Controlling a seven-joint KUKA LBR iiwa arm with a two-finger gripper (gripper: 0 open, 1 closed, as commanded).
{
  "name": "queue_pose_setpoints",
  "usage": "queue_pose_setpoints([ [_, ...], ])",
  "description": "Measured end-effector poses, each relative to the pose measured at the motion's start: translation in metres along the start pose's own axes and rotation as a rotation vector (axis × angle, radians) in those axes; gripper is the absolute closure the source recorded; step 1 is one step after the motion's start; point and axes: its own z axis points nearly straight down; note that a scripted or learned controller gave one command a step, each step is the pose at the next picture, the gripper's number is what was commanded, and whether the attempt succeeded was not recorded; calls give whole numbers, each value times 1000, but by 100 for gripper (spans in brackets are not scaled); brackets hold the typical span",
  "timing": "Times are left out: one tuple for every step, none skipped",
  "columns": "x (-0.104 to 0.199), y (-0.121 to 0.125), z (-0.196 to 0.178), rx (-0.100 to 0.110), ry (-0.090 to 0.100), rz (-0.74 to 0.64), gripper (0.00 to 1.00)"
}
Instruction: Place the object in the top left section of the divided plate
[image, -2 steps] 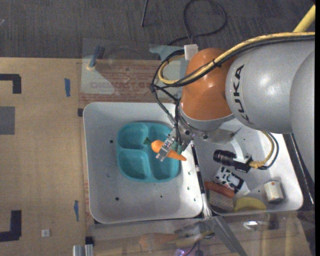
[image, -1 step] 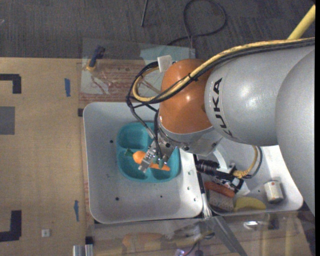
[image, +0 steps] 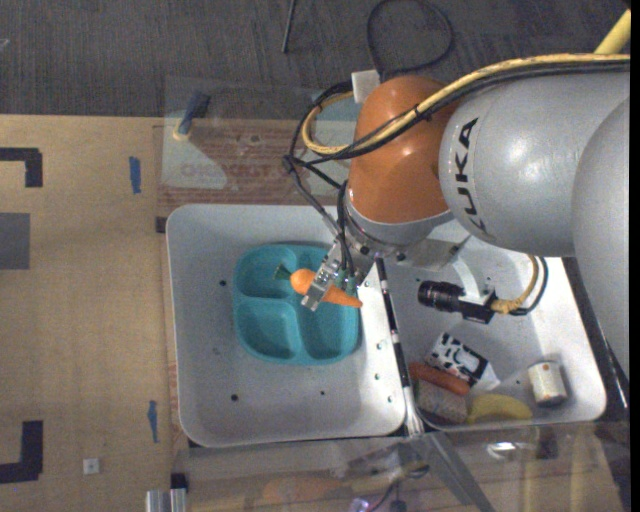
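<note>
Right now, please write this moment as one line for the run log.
gripper: shut on carrot | position: over divided plate, upper right part | plate in left bin | placed: not yet

My arm (image: 530, 150) is a fat, glossy grey tube with black KUKA lettering (image: 467, 180) on its side and a rounded orange band (image: 400, 150) above the wrist. Yellow and black cables (image: 400, 125) loop across that orange part.
</note>
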Motion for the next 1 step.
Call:
queue_pose_setpoints([
  [-44,-24,14,1,-1,197,100],
])
